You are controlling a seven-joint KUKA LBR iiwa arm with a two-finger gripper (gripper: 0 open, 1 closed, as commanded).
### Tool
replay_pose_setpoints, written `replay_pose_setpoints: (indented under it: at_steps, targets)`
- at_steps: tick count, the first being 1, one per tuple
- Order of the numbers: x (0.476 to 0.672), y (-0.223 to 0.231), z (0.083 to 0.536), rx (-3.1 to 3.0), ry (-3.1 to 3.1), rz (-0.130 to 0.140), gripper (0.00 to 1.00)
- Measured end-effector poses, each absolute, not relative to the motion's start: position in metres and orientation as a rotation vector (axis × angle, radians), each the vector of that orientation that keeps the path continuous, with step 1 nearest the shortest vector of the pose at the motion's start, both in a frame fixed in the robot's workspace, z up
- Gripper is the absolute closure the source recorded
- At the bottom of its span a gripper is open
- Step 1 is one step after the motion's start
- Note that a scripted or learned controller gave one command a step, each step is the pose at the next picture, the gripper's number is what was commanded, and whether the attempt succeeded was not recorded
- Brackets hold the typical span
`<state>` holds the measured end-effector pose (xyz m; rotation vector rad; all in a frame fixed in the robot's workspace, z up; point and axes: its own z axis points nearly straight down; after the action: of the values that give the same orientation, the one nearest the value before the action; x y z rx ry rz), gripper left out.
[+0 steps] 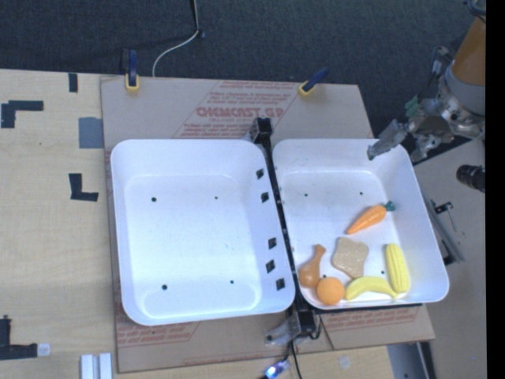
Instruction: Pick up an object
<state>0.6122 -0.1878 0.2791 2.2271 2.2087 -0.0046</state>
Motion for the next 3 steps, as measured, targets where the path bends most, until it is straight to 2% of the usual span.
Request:
replay_pose_setpoints:
  at_steps: [1, 2, 3]
  targets:
    - [0.614, -0.181, 0.288, 2.22, 2.221, -0.003, 1.0]
    - [0.544, -0.165, 0.215, 2.232, 2.227, -0.011, 1.0]
    - [0.597, -0.099, 0.355, 2.201, 2.223, 0.018, 1.0]
